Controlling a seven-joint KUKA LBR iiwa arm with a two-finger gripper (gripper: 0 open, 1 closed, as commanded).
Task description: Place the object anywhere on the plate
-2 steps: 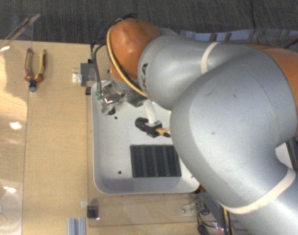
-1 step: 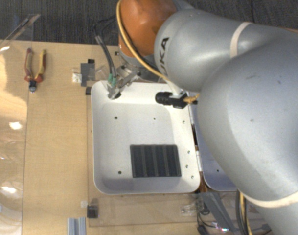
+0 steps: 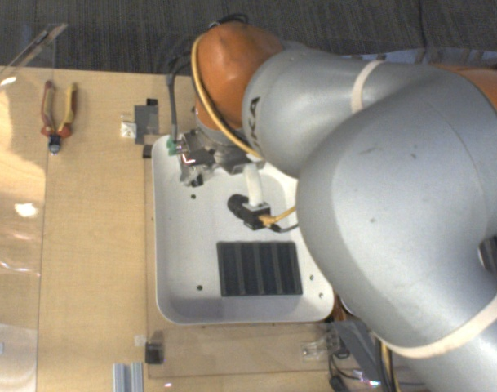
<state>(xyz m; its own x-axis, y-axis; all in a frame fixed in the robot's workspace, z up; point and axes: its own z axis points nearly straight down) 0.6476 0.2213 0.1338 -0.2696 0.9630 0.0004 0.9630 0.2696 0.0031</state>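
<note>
Pliers (image 3: 57,114) with red handles lie at the far left of the desk (image 3: 93,243). To their right sits a white bin (image 3: 179,300), with a black ribbed plate (image 3: 259,269) lying on its near floor. The end effector (image 3: 201,159) hangs over the bin's far left corner; how far open it is, I cannot tell. The grey arm (image 3: 379,178) hides everything to the right.

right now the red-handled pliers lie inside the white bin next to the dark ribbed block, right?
Not quite. The red-handled pliers lie outside the white bin, on the wooden bench to its left, far from the dark ribbed block. The block itself does lie in the bin. The camera view shows this.
</note>
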